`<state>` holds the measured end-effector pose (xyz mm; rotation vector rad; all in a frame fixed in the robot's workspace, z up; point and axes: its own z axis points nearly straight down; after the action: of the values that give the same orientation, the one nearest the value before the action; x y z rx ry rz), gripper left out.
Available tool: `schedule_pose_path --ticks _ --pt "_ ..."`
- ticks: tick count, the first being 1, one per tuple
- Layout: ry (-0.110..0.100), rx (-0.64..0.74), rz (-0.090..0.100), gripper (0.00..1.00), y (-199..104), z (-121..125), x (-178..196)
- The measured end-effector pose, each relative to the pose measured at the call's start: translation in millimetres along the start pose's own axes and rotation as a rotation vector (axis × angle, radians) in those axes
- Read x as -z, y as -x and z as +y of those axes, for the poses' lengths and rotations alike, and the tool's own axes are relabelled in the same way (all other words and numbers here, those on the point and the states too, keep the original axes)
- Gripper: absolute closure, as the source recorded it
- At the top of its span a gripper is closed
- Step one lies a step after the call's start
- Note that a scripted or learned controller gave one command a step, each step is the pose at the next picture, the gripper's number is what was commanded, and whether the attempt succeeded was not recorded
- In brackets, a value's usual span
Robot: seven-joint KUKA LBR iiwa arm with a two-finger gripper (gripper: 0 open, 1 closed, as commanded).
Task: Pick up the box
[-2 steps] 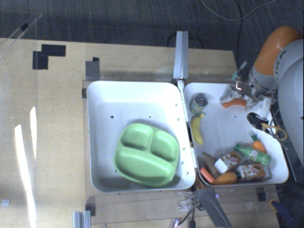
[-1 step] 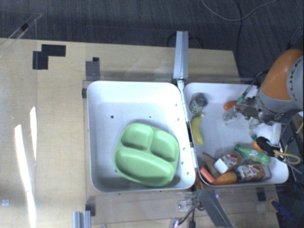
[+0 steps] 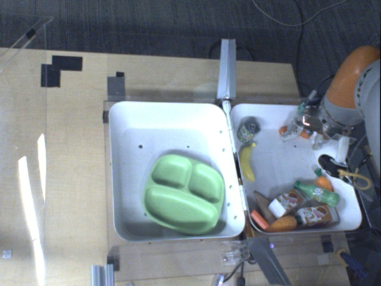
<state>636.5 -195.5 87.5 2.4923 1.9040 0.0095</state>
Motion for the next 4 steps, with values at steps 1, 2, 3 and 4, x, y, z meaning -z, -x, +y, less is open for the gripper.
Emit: schedule_pose_path --ticks 1,2,3,4 --pt "0.007 0.007 0.0 1.0 -2 2 13" --pt "0.007 0.009 0.0 0.0 -3 2 13" --pt "-0.012 -0.001 -0.004 0.0 -31 25 2" --pt "0.0 -0.093 -0.001 0.0 3 -48 1"
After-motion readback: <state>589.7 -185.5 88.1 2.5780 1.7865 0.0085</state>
